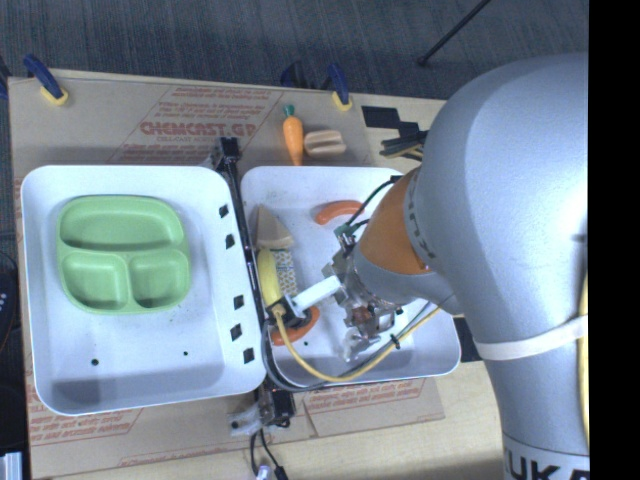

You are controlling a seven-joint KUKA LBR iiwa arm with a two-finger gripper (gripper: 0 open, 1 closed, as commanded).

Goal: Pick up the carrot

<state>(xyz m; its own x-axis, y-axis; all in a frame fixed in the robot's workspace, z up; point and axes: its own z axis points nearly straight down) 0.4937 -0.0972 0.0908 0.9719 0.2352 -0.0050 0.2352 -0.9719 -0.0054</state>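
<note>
1. Two white bins sit side by side on a brown cardboard sheet (150,128). The left bin (40,298) and the right bin (440,353) meet in the middle.
2. At the front of the right bin, the gripper (358,346) hangs low over the bin floor. It is blurry, so I cannot tell if it is spread apart or closed, or if it grips anything.
3. Just left of it lies a small orange thing (305,321). It may be a ring, but part of it is hidden.
4. A bit further back, a yellow thing (268,273) lies along that bin's left wall. A tan wedge (272,230) sits just behind it.
5. An orange curved piece (335,210) lies near the back of the right bin, beside the grey arm (500,198).
6. A green tray (122,251) with three parts lies in the left bin.
7. The carrot (292,140) is outside both bins. It lies on the cardboard just past the right bin's back rim, well apart from the gripper.
8. A tan bun (324,144) lies just beside the carrot.
</note>
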